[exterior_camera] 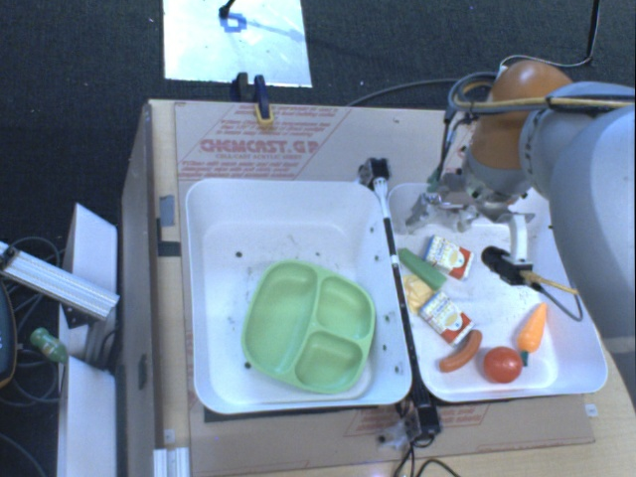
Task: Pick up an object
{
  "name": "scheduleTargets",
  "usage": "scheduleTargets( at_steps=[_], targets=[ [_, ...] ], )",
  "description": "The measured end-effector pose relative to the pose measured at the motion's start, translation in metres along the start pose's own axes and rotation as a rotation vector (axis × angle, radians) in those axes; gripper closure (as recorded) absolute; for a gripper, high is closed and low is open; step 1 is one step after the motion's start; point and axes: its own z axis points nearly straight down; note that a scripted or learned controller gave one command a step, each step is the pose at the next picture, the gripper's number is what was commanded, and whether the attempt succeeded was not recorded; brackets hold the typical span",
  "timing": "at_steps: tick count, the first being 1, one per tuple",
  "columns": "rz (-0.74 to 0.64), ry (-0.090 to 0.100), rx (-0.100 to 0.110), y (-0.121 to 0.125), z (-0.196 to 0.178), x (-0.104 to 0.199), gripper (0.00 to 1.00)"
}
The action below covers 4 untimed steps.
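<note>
Gripper (459,207) hangs low over right bin's (581,371) far end, apparently positioning to grasp; finger state indeterminable.

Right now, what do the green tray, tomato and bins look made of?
Green tray: likely moulded plastic, matte pale green, three pressed compartments. Tomato: looks like toy plastic, glossy red with a highlight. Bins: probably thin formed plastic, white, smooth, rounded corners, some scuff marks.
</note>
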Motion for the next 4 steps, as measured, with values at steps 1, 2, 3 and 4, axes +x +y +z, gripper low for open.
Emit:
scheduleTargets(
  at_steps=[1, 2, 3, 4],
  targets=[
    [-0.003, 0.000, 0.000, 0.000, 0.000, 0.006, 0.00],
    [-0.003, 0.000, 0.000, 0.000, 0.000, 0.007, 0.00],
    [-0.004, 0.000, -0.003, 0.001, -0.011, 0.007, 1.00],
    [-0.004, 0.000, -0.003, 0.001, -0.011, 0.007, 0.00]
  ],
)
